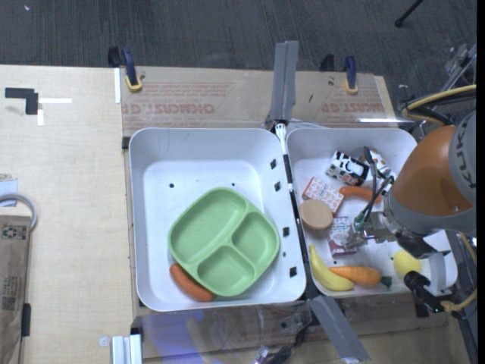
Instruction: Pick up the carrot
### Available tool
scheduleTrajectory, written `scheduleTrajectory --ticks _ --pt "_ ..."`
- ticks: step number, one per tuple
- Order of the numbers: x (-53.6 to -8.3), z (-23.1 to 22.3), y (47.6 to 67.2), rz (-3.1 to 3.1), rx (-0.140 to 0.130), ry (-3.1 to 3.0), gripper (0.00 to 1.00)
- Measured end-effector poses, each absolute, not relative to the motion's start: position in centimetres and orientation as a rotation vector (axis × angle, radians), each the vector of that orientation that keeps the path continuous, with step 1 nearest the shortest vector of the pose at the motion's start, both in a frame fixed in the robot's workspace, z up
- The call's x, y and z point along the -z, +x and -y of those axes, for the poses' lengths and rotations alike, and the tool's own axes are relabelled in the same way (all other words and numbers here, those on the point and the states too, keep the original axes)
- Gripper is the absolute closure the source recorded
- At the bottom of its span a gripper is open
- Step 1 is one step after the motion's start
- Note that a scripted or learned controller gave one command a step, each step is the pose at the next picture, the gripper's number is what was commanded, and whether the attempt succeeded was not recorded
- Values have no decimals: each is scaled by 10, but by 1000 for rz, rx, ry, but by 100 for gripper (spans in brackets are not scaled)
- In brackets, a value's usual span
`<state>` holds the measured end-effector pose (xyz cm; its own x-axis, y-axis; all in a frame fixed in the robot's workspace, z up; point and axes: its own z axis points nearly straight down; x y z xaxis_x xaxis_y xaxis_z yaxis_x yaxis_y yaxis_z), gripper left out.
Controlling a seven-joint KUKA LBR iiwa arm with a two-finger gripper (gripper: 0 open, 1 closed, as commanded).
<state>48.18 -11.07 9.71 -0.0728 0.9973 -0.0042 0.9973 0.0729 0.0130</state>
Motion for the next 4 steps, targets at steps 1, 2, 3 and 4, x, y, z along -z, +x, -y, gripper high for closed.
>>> scheduleTrajectory --ticks 1,2,3,4 --pt "-100 117 481 -2304 -8 2127 100" --pt "-282 146 479 -2220 3 2220 100" --pt "-404 158 508 -2171 5 2271 100" --pt "-319 168 533 -1723 8 2630 100"
